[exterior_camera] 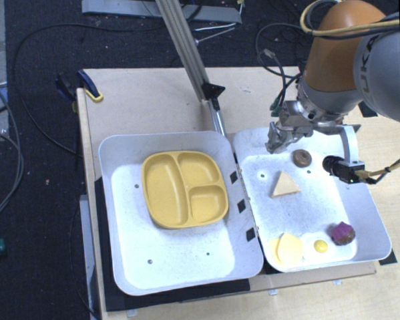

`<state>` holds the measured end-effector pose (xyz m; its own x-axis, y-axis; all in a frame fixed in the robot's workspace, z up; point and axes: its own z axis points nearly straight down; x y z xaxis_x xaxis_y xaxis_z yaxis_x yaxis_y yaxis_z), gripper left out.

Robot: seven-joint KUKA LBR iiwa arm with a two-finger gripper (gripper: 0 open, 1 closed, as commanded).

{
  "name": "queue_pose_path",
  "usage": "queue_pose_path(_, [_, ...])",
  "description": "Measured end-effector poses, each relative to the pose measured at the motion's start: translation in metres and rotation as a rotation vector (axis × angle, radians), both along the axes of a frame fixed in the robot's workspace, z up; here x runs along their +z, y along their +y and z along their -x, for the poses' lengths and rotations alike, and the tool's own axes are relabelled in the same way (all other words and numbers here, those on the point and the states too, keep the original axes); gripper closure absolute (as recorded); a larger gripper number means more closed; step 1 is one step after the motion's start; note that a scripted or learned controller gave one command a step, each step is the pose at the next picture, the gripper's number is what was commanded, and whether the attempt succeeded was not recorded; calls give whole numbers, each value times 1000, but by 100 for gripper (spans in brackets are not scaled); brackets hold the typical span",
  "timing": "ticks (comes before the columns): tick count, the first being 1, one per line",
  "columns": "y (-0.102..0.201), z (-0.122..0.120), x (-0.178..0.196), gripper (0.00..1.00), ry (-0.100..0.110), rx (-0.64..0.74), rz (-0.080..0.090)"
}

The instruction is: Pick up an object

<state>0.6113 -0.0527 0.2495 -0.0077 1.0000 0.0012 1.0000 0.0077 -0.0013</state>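
Worktop: a pale wooden worktop point(149, 92) seen from above at a slant, carrying two shallow white bins side by side.
Left bin: the left white bin point(125, 253) holds a yellow plastic plate with three compartments point(185, 188), lying flat near the bin's far middle.
Right bin: the right white bin point(363, 211) holds five small things. A tan wedge-shaped block point(285, 184) lies near the middle. A small round brown piece point(301, 159) sits just beyond it, toward the far rim. Along the near rim lie a pale yellow rounded piece point(290, 248), a small bright yellow ball point(320, 246) just beside it, and a dark purple lumpy object point(342, 233) toward the right corner.
Arm: a grey arm with an orange band reaches in from the right, over the far end of the right bin.
Claw: the claw point(277, 143) hangs above the far left corner of the right bin, near the brown piece; I cannot tell its state.
Room: dark floor with black cables around the worktop; a slanted metal pole point(184, 43) rises behind the bins.
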Motion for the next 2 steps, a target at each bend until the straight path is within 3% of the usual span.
queue_pose_path(2, [108,-24,-14,100,-3,1,0])
